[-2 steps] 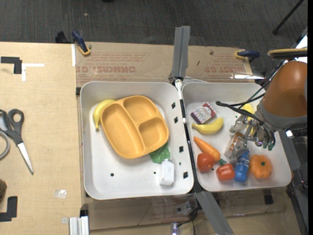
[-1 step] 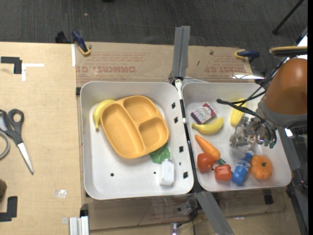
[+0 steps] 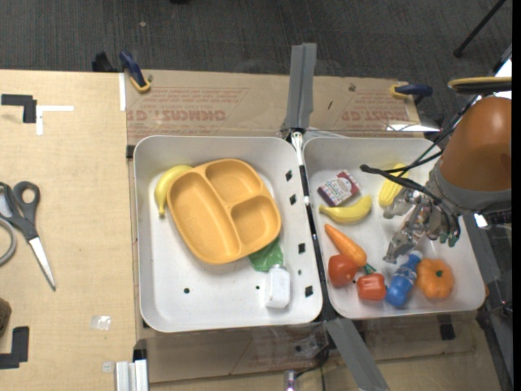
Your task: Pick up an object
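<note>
Looking down on the bench, we see the gripper [image 3: 404, 247] hanging low inside the right bin [image 3: 464, 304], its metal fingers pointing toward seven o'clock, just above the blue object [image 3: 400, 287] that lies near the bin's front wall. Nothing sits visibly between the fingers, and we cannot tell from this slanted view whether they are spread or closed, so we count no object as held. The candidates in this bin are all resting on the floor: the orange pumpkin-like toy [image 3: 435, 279] at four o'clock of the gripper, the red tomato [image 3: 370, 287] and red pepper [image 3: 342, 269] at eight o'clock, the carrot [image 3: 343, 243] at nine o'clock, the banana [image 3: 346, 211] at ten o'clock, a purple packet [image 3: 338, 189] beyond it, and a yellow piece [image 3: 391, 190] at twelve o'clock. The left bin [image 3: 163, 300] holds a yellow divided plate [image 3: 220, 210], well apart from the arm. By our judgement the approach is done, while the grasp and lift remain.
</note>
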Robot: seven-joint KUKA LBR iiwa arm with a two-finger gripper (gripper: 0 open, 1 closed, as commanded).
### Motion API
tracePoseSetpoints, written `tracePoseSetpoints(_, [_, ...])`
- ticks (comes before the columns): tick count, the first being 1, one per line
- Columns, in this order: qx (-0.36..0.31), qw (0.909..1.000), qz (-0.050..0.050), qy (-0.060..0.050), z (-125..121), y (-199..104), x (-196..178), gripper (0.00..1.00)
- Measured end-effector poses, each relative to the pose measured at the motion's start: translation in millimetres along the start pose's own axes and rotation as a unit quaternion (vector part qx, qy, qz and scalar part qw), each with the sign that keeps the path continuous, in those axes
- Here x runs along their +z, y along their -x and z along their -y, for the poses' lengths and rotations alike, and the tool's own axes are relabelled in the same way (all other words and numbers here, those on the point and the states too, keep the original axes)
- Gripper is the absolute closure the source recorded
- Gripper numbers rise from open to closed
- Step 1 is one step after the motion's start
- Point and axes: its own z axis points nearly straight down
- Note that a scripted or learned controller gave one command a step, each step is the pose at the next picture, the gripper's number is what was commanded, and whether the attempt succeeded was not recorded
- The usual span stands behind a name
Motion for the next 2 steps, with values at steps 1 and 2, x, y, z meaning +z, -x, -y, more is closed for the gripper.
tracePoseSetpoints(1, [0.105, 0.9944, -0.004, 0.000, -63.5, 51.4, 13.3, 0.00])
tracePoseSetpoints(2, [0.082, 0.9966, -0.004, -0.001, -68.0, -11.5, 12.5, 0.00])
